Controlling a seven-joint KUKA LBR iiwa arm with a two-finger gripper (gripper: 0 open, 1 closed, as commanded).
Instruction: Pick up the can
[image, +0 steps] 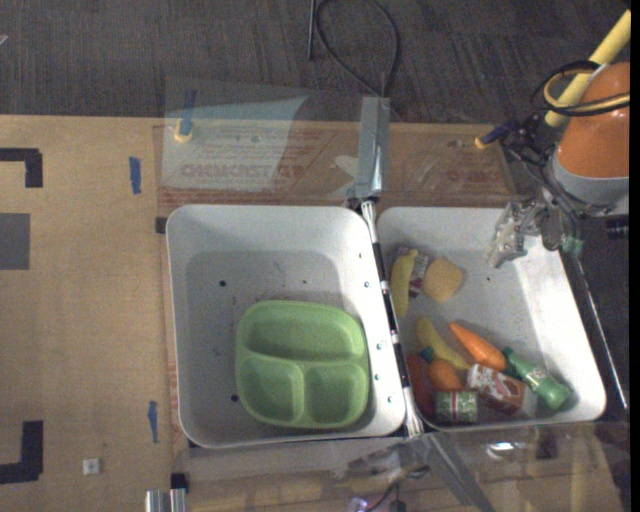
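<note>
You are at the approach step: the small can with the red-and-green label (456, 405) lies on its side in the near corner of the right white bin (585, 330), pressed among a red-labelled bottle (497, 388), a green bottle (537, 381) and a small orange fruit (444, 375). The two-finger gripper (508, 240) hangs over the bin's far right corner, well apart from it and gripping nothing; how wide it stands you cannot tell. Next, I judge, you must carry it to the near corner and come down on the can without catching its neighbours.
</note>
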